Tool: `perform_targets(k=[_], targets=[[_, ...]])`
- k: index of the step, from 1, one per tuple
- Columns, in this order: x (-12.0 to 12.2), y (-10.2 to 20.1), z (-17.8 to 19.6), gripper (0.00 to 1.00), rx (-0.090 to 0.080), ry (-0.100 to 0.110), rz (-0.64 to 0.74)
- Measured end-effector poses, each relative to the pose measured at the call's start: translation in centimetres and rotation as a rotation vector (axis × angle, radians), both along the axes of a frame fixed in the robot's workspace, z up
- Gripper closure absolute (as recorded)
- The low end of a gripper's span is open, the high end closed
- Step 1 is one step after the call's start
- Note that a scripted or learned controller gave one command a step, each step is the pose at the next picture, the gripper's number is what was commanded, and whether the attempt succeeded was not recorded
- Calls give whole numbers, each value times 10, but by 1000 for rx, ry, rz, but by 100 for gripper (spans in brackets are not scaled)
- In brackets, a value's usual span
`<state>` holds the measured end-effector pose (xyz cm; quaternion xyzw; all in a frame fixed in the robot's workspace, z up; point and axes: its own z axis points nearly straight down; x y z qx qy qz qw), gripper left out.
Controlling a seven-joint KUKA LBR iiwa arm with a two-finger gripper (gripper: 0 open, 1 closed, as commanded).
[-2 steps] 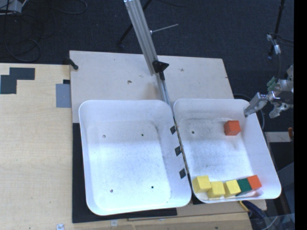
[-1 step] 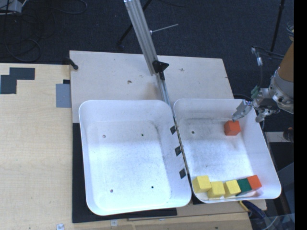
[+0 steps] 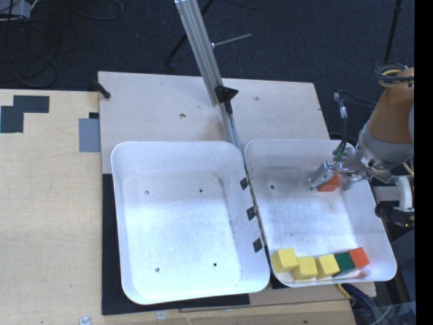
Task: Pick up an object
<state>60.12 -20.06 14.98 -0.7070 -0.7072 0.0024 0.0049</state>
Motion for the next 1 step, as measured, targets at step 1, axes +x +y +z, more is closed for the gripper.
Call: perform_targets(k=[1], targets=[[37, 5, -28, 0, -3, -8, -1]])
